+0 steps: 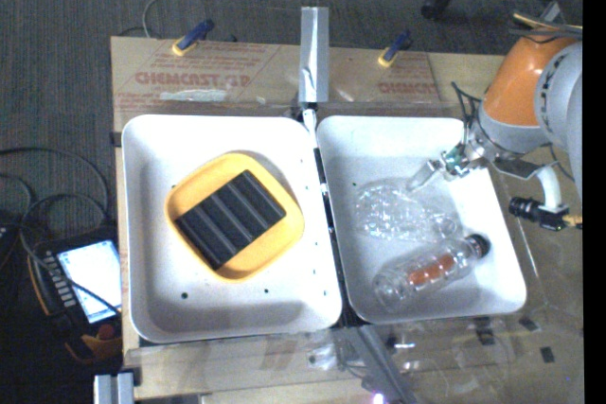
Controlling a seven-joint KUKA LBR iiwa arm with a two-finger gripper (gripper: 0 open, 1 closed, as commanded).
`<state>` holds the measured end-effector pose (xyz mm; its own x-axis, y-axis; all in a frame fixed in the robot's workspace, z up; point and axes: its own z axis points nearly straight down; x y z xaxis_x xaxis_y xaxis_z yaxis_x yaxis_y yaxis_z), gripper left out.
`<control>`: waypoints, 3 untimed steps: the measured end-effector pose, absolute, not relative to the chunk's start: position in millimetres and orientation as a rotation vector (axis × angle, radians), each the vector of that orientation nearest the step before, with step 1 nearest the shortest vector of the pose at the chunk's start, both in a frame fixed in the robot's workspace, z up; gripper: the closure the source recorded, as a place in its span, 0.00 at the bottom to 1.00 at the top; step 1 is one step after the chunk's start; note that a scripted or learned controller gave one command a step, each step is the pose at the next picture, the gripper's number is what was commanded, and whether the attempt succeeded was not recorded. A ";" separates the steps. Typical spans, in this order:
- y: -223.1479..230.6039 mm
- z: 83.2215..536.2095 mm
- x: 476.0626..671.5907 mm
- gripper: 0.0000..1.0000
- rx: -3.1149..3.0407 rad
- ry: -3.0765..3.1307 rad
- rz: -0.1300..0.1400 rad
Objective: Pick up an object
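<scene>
We are hovering our claw over the right bin, nothing lifted yet; the yellow tray is lying in the left bin, the plastic bottle below the claw; we cannot tell the claw's state

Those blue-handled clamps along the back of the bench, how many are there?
2. One clamp sits at the back edge behind the left bin; the other clamp sits behind the right bin. More could be hidden under the arm on the right.
</scene>
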<state>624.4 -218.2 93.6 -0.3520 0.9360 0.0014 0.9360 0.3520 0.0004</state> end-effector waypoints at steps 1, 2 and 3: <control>-201.1 91.9 537.9 0.00 -1.740 -2.631 -0.006; -171.3 213.5 638.9 0.00 -1.851 -2.543 0.002; -171.6 222.6 639.1 1.00 -1.852 -2.545 0.008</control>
<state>639.1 -171.6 222.6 -0.3076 0.9515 -0.0079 0.9515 0.3076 -0.0004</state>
